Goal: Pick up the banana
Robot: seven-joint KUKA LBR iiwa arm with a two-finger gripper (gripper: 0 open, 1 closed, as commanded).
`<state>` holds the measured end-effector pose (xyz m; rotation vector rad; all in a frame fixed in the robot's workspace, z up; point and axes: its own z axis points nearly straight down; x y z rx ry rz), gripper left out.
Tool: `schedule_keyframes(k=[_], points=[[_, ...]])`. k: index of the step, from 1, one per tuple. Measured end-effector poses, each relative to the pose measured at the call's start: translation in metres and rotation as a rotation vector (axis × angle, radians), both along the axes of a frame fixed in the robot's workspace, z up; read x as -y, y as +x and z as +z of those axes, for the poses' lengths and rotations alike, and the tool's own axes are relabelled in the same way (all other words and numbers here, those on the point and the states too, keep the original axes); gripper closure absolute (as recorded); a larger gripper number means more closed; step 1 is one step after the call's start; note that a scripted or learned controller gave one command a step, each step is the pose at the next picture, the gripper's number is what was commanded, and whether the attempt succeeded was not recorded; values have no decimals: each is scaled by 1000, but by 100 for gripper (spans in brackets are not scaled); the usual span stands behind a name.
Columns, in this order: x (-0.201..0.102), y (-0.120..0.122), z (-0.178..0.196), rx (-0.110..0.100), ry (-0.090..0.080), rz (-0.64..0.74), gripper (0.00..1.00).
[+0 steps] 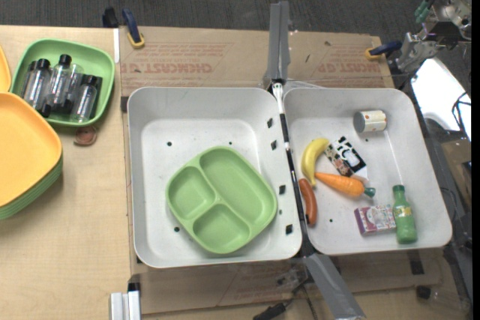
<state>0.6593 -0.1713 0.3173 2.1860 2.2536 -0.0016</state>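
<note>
The yellow banana [313,156] lies in the right bin [420,161], near its left wall, curved and pointing up toward the far side. An orange carrot [341,184] touches its lower end, and a black-and-white packet [348,157] lies just to its right. The arm's end with the gripper [418,46] hangs at the upper right, beyond the bin's far right corner and well away from the banana. Nothing is seen held there.
The right bin also holds a red sausage [307,202], a white can [370,120], a green bottle [405,215] and a pink packet [374,219]. A green divided plate [221,198] lies in the left bin [150,161]. Orange plates [26,161] and a green tray of bottles [64,82] stand far left.
</note>
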Motion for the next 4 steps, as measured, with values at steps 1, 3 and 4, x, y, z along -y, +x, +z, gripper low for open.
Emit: schedule_keyframes(k=[1, 3, 4], points=[[46, 0, -21, -1, 1, -66, 100], [33, -1, 26, 0, 0, -40, 100], [40, 0, 34, 0, 0, -21, 100]])
